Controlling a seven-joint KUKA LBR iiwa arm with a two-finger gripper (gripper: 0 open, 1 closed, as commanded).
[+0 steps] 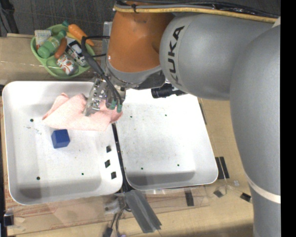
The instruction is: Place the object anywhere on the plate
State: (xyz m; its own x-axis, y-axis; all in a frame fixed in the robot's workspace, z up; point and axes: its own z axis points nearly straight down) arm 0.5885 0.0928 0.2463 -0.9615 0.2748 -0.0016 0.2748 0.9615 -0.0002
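Blue block sits in your left bin, just off the pink cloth; your gripper is down over the cloth's right end, grip state unclear.

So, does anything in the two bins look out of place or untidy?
Yes. The pink cloth in the left bin lies crumpled, not flat, with its right edge reaching the bin's right wall. The hand is over that end. The blue cube sits just below the cloth.
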